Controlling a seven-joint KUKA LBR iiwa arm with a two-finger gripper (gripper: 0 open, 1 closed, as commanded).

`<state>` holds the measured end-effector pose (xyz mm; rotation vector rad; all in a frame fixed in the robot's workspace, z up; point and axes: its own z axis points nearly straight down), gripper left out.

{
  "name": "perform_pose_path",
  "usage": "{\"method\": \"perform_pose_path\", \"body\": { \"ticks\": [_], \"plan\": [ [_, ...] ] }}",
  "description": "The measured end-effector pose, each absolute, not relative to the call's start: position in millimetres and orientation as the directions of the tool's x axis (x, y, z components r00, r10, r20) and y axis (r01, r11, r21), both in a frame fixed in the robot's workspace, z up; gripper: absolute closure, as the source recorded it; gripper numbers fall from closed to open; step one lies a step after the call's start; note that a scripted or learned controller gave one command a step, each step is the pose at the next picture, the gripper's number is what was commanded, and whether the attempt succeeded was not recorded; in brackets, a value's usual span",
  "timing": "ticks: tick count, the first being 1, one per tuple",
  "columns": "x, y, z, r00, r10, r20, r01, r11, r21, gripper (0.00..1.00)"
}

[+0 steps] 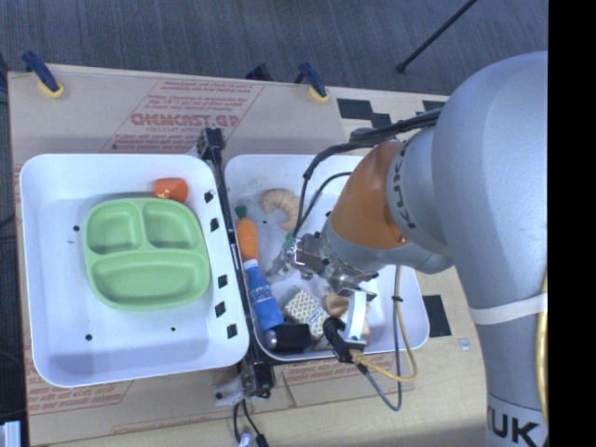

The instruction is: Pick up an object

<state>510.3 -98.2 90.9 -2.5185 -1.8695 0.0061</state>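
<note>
My gripper (291,252) hangs low in the right bin (270,170), near its middle, under the grey arm with the orange band. Just left of it, an orange carrot-shaped toy (247,239) and a blue tube (263,304) lie end to end along the bin's left wall. A tan croissant-shaped piece (279,201) rests behind the gripper. In front of the gripper sits a checkered white and tan item (304,306). A black object (291,337) lies at the bin's front edge. The wrist hides whatever is directly beneath the gripper.
The left bin (56,343) holds a green divided plate (146,252) and a small red-orange object (170,190) behind it. A black divider with clips (223,240) runs between the bins. The arm covers the right bin's right half.
</note>
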Motion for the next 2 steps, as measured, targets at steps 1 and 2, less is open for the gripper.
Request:
{"method": "perform_pose_path", "body": {
  "ticks": [1,2],
  "plan": [
    [510.6,-98.1,100.8,0.286,0.958,0.000,0.958,-0.286,-0.009,1.00],
    [510.6,-98.0,100.7,0.286,0.958,0.000,0.958,-0.286,-0.008,0.00]
  ]
}}
